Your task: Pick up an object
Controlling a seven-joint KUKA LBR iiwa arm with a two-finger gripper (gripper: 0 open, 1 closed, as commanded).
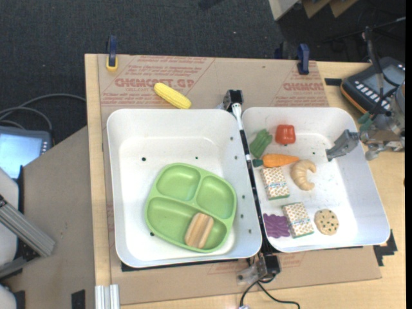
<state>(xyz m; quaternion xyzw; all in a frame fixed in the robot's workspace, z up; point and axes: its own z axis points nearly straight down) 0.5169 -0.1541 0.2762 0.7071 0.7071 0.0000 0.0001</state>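
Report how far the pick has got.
Done: nothing looks picked yet; the croissant, carrot and red pepper all lie in the right bin. In hand: the gripper sits low over that bin's right side with nothing between its fingers. Left: closing on an item and lifting it.

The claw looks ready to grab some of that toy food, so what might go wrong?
Two risks, judging by the layout:
1. The croissant, carrot and cracker box lie packed together, so the claw may nudge neighbours or pinch two.
2. The cookie lies flat, so it may slip free.
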